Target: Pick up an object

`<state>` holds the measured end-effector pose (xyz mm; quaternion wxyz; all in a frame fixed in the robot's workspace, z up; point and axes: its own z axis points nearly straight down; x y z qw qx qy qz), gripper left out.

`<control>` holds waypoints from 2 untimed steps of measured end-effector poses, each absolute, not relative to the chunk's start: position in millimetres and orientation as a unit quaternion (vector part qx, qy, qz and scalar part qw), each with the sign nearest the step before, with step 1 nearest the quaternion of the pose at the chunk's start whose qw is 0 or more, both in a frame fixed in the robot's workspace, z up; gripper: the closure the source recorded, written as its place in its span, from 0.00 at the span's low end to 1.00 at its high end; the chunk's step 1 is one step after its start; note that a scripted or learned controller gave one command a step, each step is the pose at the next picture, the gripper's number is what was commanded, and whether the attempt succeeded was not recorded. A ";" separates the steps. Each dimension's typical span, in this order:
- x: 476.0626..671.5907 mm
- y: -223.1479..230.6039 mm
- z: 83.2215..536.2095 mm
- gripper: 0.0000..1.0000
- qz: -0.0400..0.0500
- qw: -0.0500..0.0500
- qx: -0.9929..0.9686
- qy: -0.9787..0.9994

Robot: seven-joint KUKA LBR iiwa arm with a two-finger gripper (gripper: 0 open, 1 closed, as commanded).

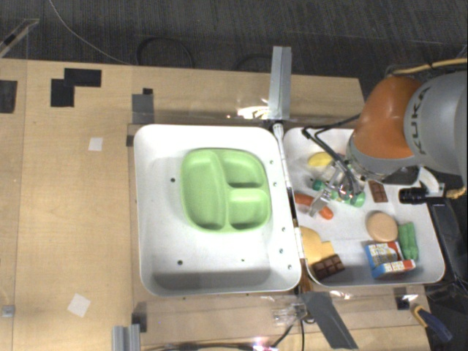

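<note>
Arm over the right bin (437, 265), its hand (330, 194) low among toy foods, likely seeking a pick. Whether it is spread or pinching cannot be told. A green tray (223, 189) lies in the left bin (157, 232).

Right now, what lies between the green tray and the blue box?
In the camera view, between the green tray and the blue box lie the bins' rims and a chocolate bar.

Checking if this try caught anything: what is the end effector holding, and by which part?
Cannot be told: the end effector sits low among small items in the right bin, too cluttered to judge.
</note>
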<state>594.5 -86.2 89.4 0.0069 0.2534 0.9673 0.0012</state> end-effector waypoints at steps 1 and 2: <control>598.8 -85.4 104.0 1.00 0.002 0.014 0.249 0.968; 639.5 -30.5 191.5 1.00 0.003 0.009 0.264 0.964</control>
